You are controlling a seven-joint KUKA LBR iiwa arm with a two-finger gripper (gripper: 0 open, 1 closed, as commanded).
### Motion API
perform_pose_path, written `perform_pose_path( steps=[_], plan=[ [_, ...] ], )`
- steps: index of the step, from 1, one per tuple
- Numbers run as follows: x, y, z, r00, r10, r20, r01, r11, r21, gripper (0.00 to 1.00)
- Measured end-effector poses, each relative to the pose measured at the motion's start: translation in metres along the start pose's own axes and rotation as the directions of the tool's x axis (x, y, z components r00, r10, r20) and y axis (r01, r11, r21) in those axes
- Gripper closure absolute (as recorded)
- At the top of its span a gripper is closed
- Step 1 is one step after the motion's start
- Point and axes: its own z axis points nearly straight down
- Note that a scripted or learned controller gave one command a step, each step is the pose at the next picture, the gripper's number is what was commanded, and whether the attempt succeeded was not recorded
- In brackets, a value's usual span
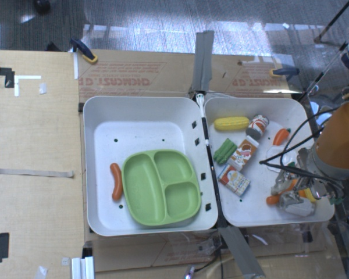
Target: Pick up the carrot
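The gripper is hanging low over the right-hand bin, down at about 4 o'clock in it, and the carrot is lying right underneath. From where I'm standing I cannot tell whether the gripper is released or clenched on anything; cables and metal are getting in the way.

To do this well, I'd say it should be closing across the carrot's thick middle rather than its tip, then rising straight up, since the bin wall is running close by at 5 o'clock. It also shouldn't be confusing it with the reddish piece at 1 o'clock in the same bin.

The carrot itself is showing as a bright orange stub poking out at the gripper's 9 o'clock side. More orange is peeking out at 3 o'clock, though whether that is the same carrot I can't say.
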Motion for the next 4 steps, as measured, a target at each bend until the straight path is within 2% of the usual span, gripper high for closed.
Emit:
perform_pose_path(
  steps=[1,2,3,4],
  plan=[
    [-0.027,0.053,-0.056,0.992,-0.13,0.001,0.13,0.992,-0.001,1.0],
    [-0.061,0.005,-0.141,0.908,-0.419,0.002,0.419,0.908,-0.001,1.0],
    [-0.061,0.005,-0.141,0.908,-0.42,0.002,0.42,0.908,-0.001,0.0],
    [-0.029,0.013,-0.02,0.756,-0.654,0.004,0.654,0.756,0.004,0.0]
  ],
)
